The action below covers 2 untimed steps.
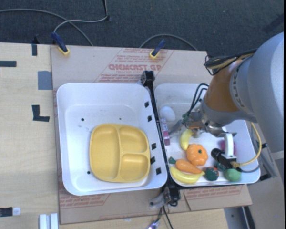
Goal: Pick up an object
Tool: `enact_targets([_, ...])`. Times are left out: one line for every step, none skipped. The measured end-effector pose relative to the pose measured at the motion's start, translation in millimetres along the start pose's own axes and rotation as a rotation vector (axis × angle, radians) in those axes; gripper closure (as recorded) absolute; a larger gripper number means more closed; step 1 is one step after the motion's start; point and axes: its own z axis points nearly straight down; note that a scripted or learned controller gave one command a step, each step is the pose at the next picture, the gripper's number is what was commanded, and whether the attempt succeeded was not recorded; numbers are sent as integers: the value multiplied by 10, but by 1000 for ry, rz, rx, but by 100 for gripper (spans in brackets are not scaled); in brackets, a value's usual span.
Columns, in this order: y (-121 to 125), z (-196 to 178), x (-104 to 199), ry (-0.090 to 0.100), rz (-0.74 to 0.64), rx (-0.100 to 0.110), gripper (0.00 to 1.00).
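Observation:
The right bin holds several toy foods. A white egg lies at its far left, with a purple piece just below it. Toward the front sit a small yellow banana, an orange pumpkin, a carrot and a larger banana. My gripper hangs over the middle of this bin, just above the small banana and right of the egg. Nothing shows between its tips.
A yellow divided plate lies in the left bin. At the right bin's front right are a dark green piece, a green ball and a pink and white item. My arm covers that bin's far right.

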Motion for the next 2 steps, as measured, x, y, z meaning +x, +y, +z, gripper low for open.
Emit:
enact_targets([-3,-95,-4,-1,1,1,100])
enact_targets([-62,-978,927,5,-1,8,100])
